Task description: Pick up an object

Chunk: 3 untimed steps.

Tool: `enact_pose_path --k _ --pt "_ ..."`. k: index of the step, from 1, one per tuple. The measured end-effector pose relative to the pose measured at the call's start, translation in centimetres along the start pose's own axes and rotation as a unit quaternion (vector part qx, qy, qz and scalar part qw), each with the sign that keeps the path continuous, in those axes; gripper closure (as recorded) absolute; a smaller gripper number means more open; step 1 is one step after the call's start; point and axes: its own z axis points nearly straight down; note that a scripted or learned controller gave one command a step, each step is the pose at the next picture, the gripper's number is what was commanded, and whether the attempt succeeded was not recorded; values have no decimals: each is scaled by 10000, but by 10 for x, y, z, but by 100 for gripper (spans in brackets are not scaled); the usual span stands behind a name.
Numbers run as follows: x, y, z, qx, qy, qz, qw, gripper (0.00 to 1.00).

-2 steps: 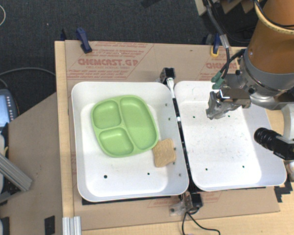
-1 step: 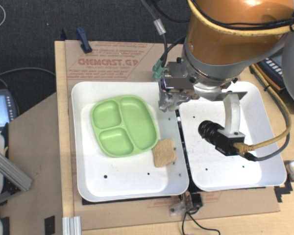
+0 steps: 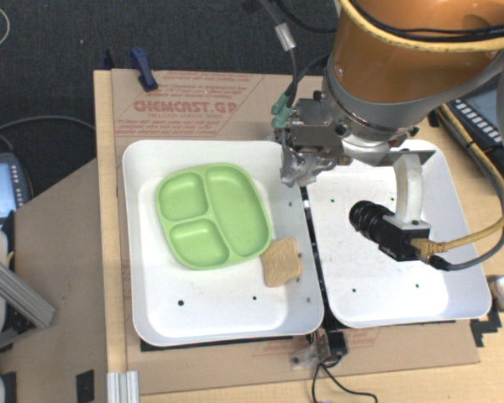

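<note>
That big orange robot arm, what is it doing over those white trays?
The robot arm is reaching in over the two white bins. Its end effector hangs above the line where the bins meet, and nothing shows between its fingers. The left bin holds a green divided plate and a tan sponge-like piece at the plate's lower right corner. Nothing has been picked up yet.

Red print "CHEMCAST GP" on brown cardboard sheet (image 3: 193, 99) behind the bins, upside-down-looking smaller lines around it too blurred to read, no other legible txt
</note>
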Motion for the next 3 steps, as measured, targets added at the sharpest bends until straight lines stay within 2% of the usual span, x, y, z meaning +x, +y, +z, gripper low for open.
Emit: enact_pose_path --k 2,3 --pt "1 1 -21 -20 6 2 10000 100" --pt "-42 -2 90 81 -26 24 10000 100"
